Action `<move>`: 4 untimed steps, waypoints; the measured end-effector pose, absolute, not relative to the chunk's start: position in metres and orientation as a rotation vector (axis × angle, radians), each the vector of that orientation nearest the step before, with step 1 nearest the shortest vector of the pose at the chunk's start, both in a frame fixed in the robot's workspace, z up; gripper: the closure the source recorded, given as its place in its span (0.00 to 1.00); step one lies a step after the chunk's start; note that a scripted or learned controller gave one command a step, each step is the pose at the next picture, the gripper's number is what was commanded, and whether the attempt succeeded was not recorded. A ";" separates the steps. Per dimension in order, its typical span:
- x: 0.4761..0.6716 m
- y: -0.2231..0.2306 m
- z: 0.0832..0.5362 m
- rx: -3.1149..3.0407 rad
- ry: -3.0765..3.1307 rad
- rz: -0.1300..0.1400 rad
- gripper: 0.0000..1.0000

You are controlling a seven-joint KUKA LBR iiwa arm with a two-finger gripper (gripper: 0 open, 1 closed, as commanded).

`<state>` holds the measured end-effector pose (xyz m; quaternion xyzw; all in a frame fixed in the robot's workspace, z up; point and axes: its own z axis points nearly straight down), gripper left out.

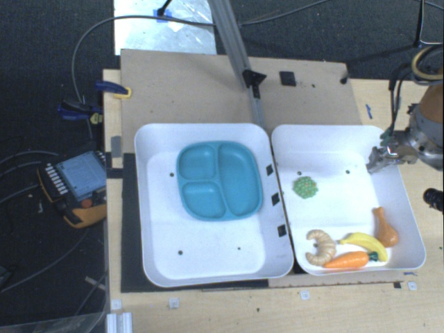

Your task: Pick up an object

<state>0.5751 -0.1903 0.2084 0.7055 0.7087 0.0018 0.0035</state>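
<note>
The right bin holds a green broccoli floret near its middle left. Along the front edge lie a tan croissant, an orange carrot, a yellow banana and a brown drumstick. My gripper hangs over the bin's right rim, well up and right of these items, with nothing visible in it.
The left bin holds a blue divided plate. A grey pole slants across the back of the bench. Cables, clamps and a handheld controller lie left of the bench.
</note>
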 end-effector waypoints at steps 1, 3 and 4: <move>0.577 -0.191 0.263 2.211 2.222 0.006 1.00; 0.594 -0.077 0.241 2.209 2.233 0.003 1.00; 0.605 -0.032 0.236 2.210 2.231 0.004 1.00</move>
